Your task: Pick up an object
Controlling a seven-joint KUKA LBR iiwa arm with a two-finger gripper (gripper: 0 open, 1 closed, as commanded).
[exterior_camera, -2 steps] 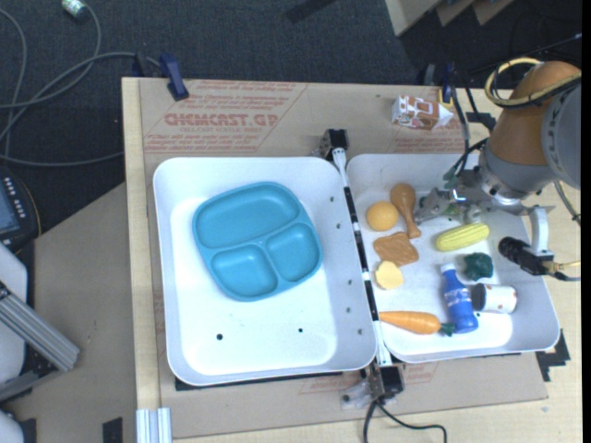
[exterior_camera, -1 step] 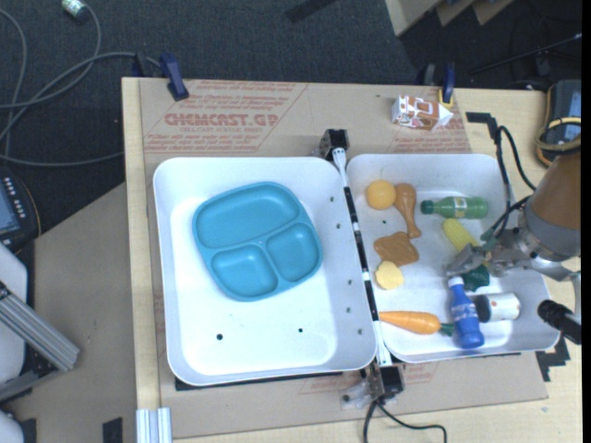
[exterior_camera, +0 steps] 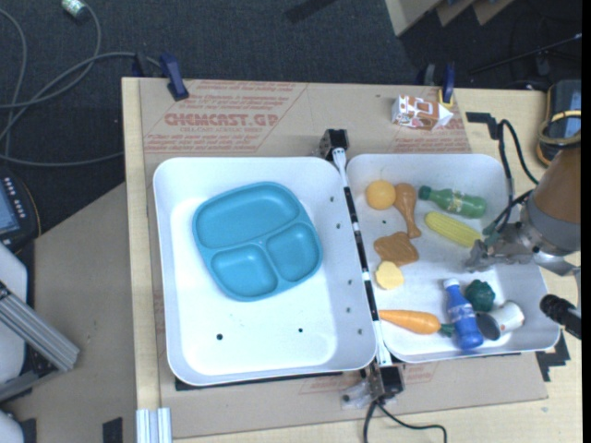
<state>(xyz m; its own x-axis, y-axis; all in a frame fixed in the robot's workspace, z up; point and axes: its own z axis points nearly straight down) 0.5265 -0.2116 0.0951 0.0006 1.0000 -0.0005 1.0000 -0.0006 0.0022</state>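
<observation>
Seen from above at a slant, a brown bench (exterior_camera: 231,109) printed with red lettering carries two shallow white bins side by side. The left bin (exterior_camera: 185,321) holds a blue divided plate (exterior_camera: 257,240) with three compartments, lying toward the bin's far left part and tilted a little against the bin's edges.

The right bin (exterior_camera: 406,166) holds a scatter of toy food and small containers. Near its far left corner sits an orange ball (exterior_camera: 379,194), with a tan drumstick (exterior_camera: 407,208) just beside it. To the right of these lies a green bottle (exterior_camera: 452,200) on its side, and just below it a yellow corn cob (exterior_camera: 452,228), also lying flat. A brown flat piece (exterior_camera: 396,246) rests near the bin's middle, with a small yellow piece (exterior_camera: 389,276) just below it. Along the near edge lie an orange carrot (exterior_camera: 410,320), a blue bottle (exterior_camera: 463,316), a dark green object (exterior_camera: 480,293) and a white cup (exterior_camera: 506,317), the last three packed close together.

The grey arm with its orange band (exterior_camera: 561,192) reaches in from the right, and the gripper (exterior_camera: 488,249) hangs over the right bin between the corn cob and the dark green object. Its dark fingers blur together, so whether the jaws are wide or narrow cannot be told, and nothing is seen between them.

A small red-and-white carton (exterior_camera: 421,112) lies on the bench beyond the right bin.
</observation>
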